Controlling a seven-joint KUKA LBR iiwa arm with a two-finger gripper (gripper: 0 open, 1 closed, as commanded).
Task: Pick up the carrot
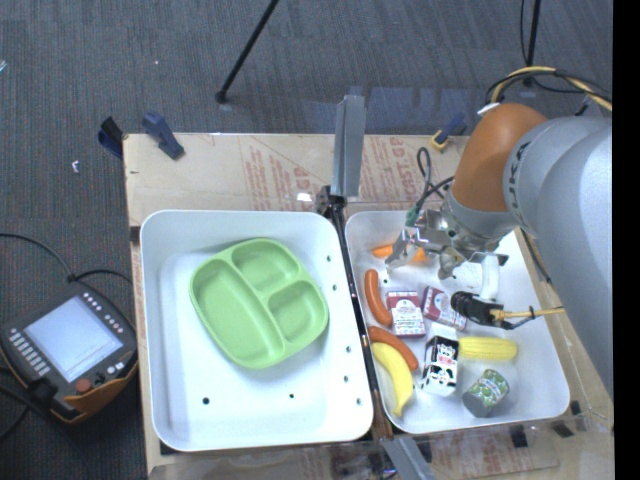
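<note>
gripper hung over right bin's far-left corner, fingers spread, nothing between. carrot lay just left of fingertips, mostly hidden, long axis roughly left-right. prob needed small shift left before closing.

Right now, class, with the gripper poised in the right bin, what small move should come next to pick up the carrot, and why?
Probably lower straight down: the gripper hangs open over the carrot, whose orange tip pokes out beside the fingers, nothing yet between them.
</note>
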